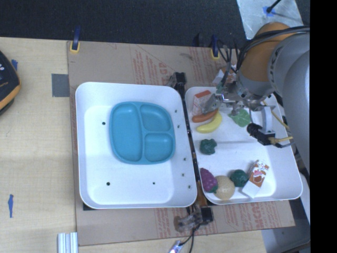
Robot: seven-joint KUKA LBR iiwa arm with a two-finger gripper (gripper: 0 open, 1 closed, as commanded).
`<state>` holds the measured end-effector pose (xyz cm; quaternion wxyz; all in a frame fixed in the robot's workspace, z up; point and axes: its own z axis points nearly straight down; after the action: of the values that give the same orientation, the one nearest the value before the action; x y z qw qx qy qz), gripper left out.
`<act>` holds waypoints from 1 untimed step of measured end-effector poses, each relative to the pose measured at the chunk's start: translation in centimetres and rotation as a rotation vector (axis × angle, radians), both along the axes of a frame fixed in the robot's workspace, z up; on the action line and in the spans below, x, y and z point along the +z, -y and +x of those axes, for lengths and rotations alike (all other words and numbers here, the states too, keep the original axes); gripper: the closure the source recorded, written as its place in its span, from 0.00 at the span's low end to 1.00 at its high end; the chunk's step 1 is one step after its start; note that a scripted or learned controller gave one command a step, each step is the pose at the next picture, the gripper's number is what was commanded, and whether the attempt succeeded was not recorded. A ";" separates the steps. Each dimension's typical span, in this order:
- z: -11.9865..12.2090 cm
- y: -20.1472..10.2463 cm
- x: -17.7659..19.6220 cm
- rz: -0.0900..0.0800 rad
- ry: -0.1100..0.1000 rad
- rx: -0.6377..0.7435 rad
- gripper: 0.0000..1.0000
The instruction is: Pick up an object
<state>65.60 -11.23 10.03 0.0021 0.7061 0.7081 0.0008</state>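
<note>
My gripper [225,95] hangs over the far end of the right bin [284,178], beside a small red and white carton [200,102]. Just in front of the carton lie an orange sausage-shaped toy [204,117] and a yellow banana [210,125]. A pale green leafy toy [240,118] sits right of the gripper. Nearer the middle is a dark green broccoli [207,146]. At the near end lie purple grapes [208,180], a tan round toy [225,187], a dark green piece [238,177] and a red and white carton [257,174].
The left bin [89,157] holds a blue divided plate [142,132]. A black clip [179,79] sits at the far junction of the bins, and cables [189,225] at the near junction. The grey arm [287,62] with its orange band covers the far right corner.
</note>
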 end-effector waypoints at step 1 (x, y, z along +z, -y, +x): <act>0.0 0.0 0.9 0.000 -0.004 0.003 1.00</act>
<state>65.55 -11.24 10.98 0.0007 0.7051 0.7091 -0.0005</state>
